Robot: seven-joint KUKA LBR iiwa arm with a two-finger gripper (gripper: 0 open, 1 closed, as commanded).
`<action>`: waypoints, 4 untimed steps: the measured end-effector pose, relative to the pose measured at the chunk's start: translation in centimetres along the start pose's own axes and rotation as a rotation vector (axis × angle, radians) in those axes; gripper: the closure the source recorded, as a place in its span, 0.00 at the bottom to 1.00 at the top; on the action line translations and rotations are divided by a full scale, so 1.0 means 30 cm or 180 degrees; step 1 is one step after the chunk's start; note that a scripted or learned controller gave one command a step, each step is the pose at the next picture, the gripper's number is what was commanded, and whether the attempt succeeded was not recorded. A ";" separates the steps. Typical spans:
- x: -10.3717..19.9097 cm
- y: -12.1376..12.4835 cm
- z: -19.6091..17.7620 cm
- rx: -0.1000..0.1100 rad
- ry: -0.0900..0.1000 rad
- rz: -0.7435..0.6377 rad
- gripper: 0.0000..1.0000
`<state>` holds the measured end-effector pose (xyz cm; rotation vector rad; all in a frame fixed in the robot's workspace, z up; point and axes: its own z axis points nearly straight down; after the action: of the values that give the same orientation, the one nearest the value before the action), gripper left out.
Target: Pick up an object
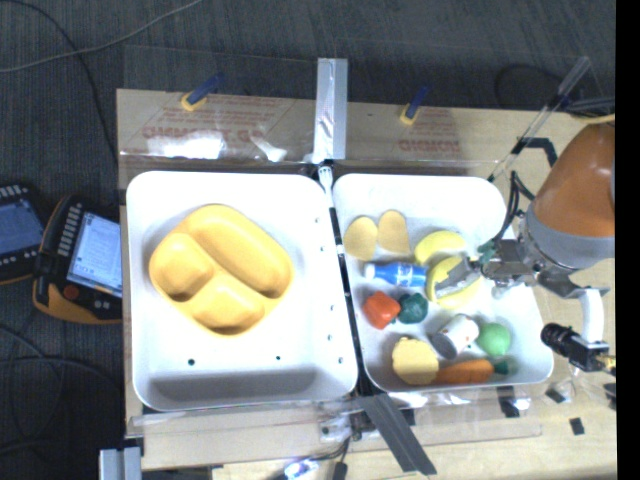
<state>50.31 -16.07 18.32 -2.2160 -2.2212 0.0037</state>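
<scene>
The wooden bench (470,128) carries two shallow white bins side by side, the left bin (145,368) and the right bin (480,193), their inner rims touching. A metal rail (331,108) runs back from where they meet. Blue-and-yellow clamps (201,92) (413,106) sit behind the bins.

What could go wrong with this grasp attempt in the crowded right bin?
The gripper sits low over the yellow banana-like piece, which is packed against the blue bottle and a dark green piece. It may nudge neighbours or catch two items. The curved yellow piece could also slip out on lifting. The right bin's rim lies close by, limiting room.
</scene>
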 end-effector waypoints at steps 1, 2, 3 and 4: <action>0.077 -0.001 -0.306 -0.0007 -0.0007 0.0189 0.00; 0.167 0.131 0.103 0.0001 0.0000 -0.0462 0.00; -0.036 0.091 0.299 -0.0015 -0.0001 -0.0340 0.00; -0.034 0.091 0.271 -0.0012 0.0004 -0.0341 1.00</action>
<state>53.00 -17.07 10.19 -2.0952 -2.3378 -0.0023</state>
